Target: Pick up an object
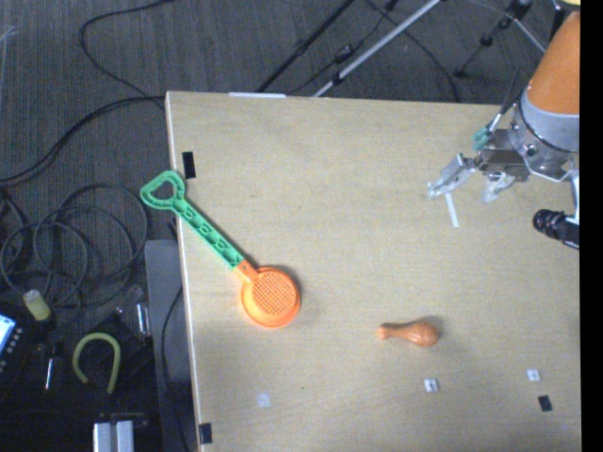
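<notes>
A toy sieve (268, 297) with an orange mesh head and a long green handle (198, 222) lies at the left of the tan bench top (358, 158). A small orange drumstick-shaped toy (412, 332) rests lower down, right of centre. My gripper (468, 190) hangs at the upper right, well above and to the right of the drumstick and far from the sieve. Its two pale fingers (445, 186) are spread open with nothing between them.
The bench's left edge (179, 281) drops to a dark floor with coiled cables (66, 243) and a green hook-shaped item (94, 356). Tripod legs (396, 26) cross behind the far edge. Small markers (431, 384) dot the lower right of the bench.
</notes>
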Robot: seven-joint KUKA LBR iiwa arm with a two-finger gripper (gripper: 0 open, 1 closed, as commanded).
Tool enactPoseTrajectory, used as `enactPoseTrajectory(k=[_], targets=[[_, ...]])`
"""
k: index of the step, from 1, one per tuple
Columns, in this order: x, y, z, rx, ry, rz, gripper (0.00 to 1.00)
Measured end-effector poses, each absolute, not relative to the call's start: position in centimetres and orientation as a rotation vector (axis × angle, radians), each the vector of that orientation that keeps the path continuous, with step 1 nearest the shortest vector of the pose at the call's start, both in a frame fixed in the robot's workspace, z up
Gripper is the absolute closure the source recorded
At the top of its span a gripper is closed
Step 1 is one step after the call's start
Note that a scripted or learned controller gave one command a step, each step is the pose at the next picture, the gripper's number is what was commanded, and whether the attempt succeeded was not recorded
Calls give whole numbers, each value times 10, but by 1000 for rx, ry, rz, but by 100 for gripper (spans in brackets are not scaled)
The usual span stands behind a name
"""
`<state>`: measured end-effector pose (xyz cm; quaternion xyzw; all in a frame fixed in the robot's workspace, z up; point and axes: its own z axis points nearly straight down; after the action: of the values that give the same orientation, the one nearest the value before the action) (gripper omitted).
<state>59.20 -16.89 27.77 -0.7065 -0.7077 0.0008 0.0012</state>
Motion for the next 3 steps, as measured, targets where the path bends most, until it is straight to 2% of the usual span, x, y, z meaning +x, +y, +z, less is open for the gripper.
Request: enactPoseTrajectory(k=[1,2,3], targets=[[632,-178,224,-2134,-2306,5,0],[668,-207,129,-2214,-2229,8,0],[668,-223,84,-1611,-2697,3,0]])
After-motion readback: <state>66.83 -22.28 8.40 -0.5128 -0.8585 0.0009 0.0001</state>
